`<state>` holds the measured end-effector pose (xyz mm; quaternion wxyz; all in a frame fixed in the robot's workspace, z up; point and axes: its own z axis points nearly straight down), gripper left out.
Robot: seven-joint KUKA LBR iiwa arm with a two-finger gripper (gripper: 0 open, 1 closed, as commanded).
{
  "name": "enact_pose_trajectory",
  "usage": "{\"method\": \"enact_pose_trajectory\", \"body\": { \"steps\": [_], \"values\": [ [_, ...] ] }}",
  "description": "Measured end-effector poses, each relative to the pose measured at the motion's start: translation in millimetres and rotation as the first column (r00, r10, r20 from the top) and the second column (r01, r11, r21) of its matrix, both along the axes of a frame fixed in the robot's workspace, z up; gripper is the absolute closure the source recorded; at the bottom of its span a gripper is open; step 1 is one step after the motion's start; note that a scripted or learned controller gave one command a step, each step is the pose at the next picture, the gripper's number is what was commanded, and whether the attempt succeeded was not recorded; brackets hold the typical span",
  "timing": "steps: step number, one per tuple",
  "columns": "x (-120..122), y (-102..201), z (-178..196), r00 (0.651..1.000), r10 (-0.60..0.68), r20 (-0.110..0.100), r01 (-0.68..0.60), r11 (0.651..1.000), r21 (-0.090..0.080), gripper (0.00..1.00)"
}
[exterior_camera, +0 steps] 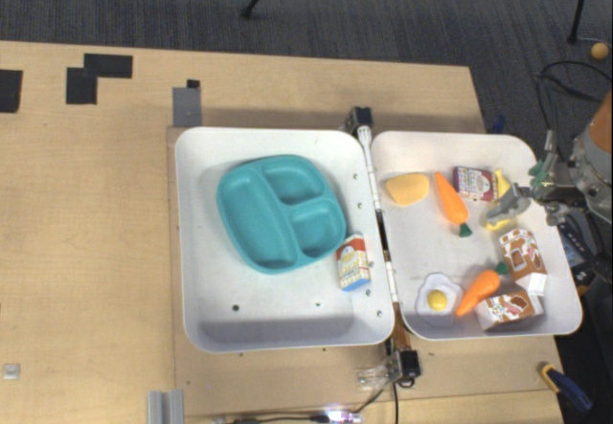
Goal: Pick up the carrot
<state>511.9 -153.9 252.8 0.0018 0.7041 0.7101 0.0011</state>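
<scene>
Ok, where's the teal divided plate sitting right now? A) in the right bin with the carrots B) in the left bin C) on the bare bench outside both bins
B: the teal plate lies inside the left bin, while both carrots are in the right bin.

Grey metal gripper (502,209) beside the right bin (407,156), at its far-right rim, with a pale silvery finger (500,211) of blunt, angular shape reaching over the white floor. Behind it, just past that same rim, a boxy grey wrist block (565,185) with darker edges and small teal-green fittings on its face. Above the block, at the frame's edge, a rounded patch of orange band (602,130). Dark cables (575,82) looping beyond the bin's upper right corner, thin and black against the carpet. Fine details too small to tell
</scene>
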Motion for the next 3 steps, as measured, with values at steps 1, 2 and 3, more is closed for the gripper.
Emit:
{"method": "enact_pose_trajectory", "body": {
  "steps": [1, 2, 3],
  "values": [
    [17, -2, -122, 0.994, -0.111, -0.011, 0.111, 0.994, 0.003, 0.00],
    [110, 21, -167, 0.998, -0.060, 0.003, 0.060, 0.998, 0.000, 0.00],
    [112, 21, -154, 0.998, -0.055, 0.007, 0.055, 0.998, 0.000, 1.00]
  ]
}}
